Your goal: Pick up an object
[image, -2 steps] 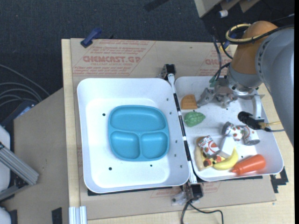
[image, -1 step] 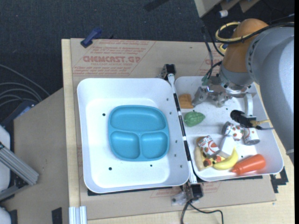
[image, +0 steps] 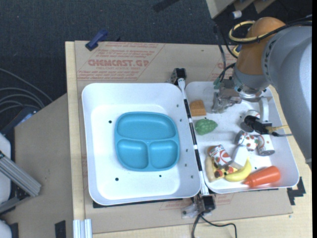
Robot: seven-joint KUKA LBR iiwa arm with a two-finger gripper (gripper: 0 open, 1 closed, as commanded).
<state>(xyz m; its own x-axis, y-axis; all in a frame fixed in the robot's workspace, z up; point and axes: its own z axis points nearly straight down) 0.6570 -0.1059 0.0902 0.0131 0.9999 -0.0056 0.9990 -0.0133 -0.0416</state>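
Tool (image: 224, 102) stands in the right bin (image: 290, 155) near its back rim, bare floor around it; finger spacing cannot be told, and nothing is seen held. Tan block (image: 197, 108) lies just left of the tool, against the bin's left wall. Green leafy piece (image: 205, 126) sits below that block.

Bright, even overhead light; soft shadows inside the shallow white plastic bins (image: 94, 133); slightly soft focus, little glare.
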